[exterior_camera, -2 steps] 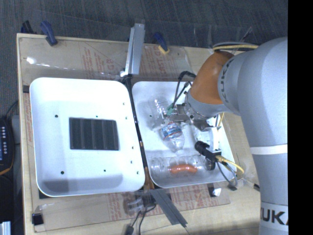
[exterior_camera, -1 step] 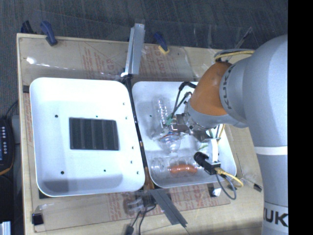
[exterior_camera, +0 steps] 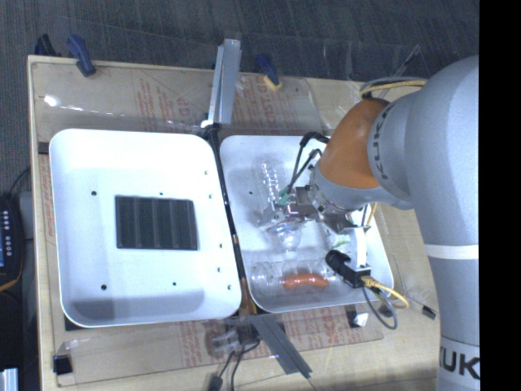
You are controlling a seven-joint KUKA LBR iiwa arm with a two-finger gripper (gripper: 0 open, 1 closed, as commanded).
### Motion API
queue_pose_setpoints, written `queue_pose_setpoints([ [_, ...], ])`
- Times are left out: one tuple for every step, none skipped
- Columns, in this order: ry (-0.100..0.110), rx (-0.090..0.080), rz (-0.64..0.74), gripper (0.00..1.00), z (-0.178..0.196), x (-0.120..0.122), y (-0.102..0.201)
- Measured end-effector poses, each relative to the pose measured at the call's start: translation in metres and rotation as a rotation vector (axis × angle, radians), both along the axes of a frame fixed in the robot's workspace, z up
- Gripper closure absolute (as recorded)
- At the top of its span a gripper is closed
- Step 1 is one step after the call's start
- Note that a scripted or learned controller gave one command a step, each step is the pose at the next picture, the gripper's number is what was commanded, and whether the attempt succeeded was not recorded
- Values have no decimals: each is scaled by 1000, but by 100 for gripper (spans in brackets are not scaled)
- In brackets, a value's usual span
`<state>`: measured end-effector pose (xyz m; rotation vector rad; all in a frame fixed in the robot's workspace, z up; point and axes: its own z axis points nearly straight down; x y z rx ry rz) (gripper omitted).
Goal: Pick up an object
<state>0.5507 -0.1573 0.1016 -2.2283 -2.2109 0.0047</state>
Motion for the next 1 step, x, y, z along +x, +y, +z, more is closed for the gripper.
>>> queue_pose_setpoints([
  [-3, 1, -29, 100, 85, 29, 21],
])
